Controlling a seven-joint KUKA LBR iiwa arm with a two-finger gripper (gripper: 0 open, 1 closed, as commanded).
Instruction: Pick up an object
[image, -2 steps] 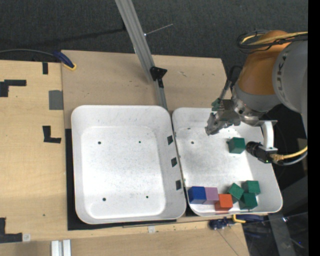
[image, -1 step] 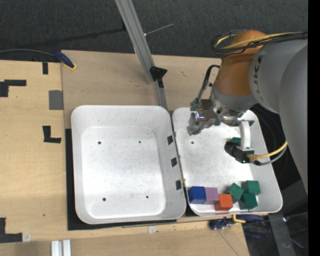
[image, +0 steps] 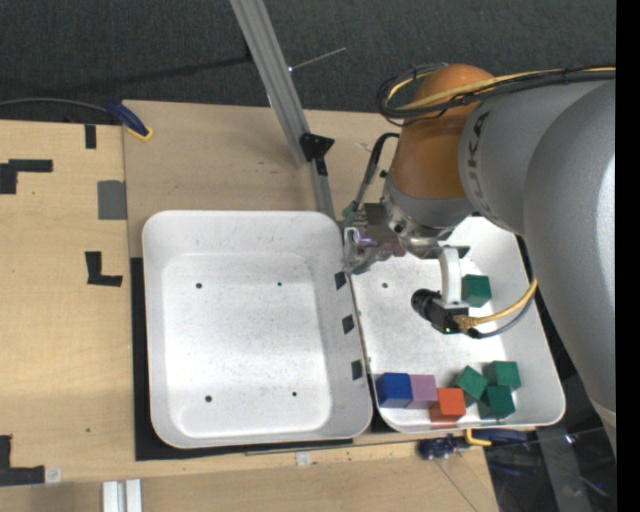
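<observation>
The right bin (image: 540, 350) holds several small blocks. Along its near edge lie a blue cube (image: 394, 388), a lilac block (image: 424, 387), an orange block (image: 450, 403) and three green blocks (image: 497, 401) bunched together. Another green block (image: 477, 290) lies alone further back, near the right wall. My gripper (image: 357, 248) hangs under the orange wrist band at the far left corner of the right bin, close to the wall shared with the left bin. It is well away from all the blocks, and I see nothing held in it.
The left bin (image: 160, 300) stands beside the right one, sharing a wall. A slanted metal pole (image: 285, 90) rises behind the bins, close to the wrist. The big grey arm covers the right bin's far right part.
</observation>
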